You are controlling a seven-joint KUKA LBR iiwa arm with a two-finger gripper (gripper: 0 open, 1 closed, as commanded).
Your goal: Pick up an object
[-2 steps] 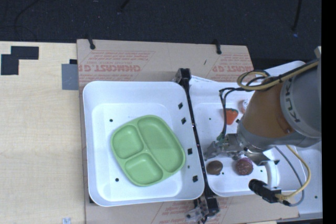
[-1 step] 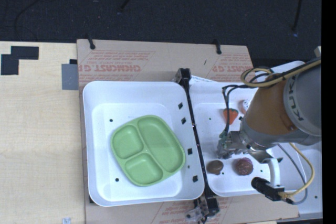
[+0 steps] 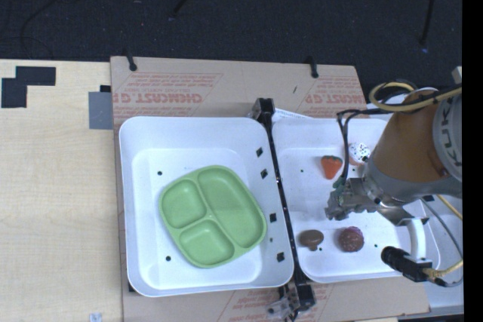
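Three small items in my right bin [image 3: 317, 271]: carrot [image 3: 330, 166], brown lump [image 3: 310, 239], red ball [image 3: 350, 239]; one green tray [image 3: 212, 216] left; gripper [image 3: 341, 206] above them.

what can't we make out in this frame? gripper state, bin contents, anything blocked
- Gripper: too small and dark in the camera view to tell how it stands.
- Right bin: its right part is covered by the arm.
- Small white speckled object: partly behind the arm, too small to identify.
- Brown object and dark red object: too blurred to name.
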